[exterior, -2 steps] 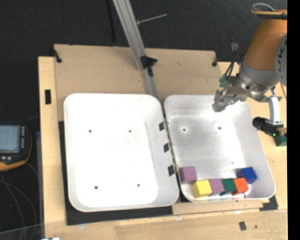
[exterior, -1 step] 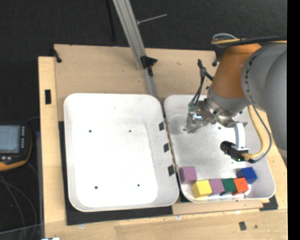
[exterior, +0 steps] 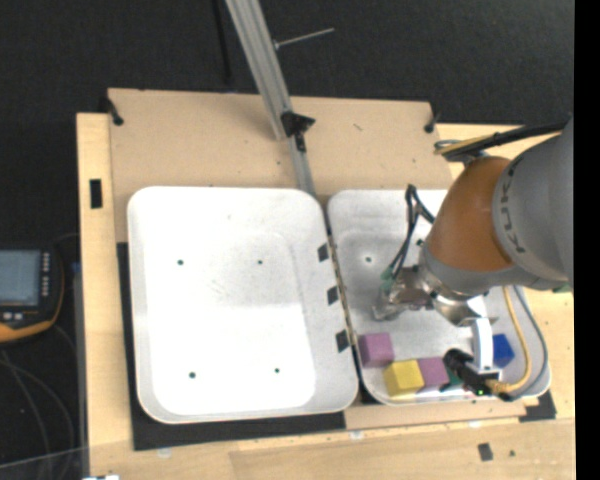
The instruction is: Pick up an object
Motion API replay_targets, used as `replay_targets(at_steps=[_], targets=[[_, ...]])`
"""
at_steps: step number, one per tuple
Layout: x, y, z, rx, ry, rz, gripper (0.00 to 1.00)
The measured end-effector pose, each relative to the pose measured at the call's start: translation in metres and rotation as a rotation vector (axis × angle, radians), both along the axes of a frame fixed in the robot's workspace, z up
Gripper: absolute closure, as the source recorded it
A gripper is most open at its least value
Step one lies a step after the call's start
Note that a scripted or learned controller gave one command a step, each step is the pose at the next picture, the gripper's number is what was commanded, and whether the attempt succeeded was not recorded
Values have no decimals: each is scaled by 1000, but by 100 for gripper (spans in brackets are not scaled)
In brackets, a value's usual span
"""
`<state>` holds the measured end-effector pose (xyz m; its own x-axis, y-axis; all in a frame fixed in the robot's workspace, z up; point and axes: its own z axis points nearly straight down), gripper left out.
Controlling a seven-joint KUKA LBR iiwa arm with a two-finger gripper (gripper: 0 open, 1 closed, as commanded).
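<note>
Jaws [exterior: 388,303] are hanging low over the right bin [exterior: 355,218], near its middle; whether they are parted or closed is impossible to tell. Blocks are lying along that bin's near edge: a purple block [exterior: 377,347], a yellow block [exterior: 404,377], a pink block [exterior: 433,371] and a blue block [exterior: 499,350].

The gripper [exterior: 388,303] is dull metallic grey, below an arm [exterior: 520,218] that is grey with a broad orange band. Just below the gripper lies a purple block [exterior: 377,347]. Further below sits a yellow block [exterior: 404,376], with a pinkish-purple block [exterior: 434,370] touching its right side. To the lower right is a blue-and-white object [exterior: 499,350]. Both bins [exterior: 230,298] are white, on a tan wooden bench [exterior: 210,138].
</note>
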<state>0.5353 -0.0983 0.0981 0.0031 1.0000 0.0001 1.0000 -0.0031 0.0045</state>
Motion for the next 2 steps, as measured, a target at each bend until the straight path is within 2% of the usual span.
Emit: replay_targets(at_steps=[1,2], targets=[[-34,110,103,4,-3,13,100],[-11,178,145,3,-1,14,100]])
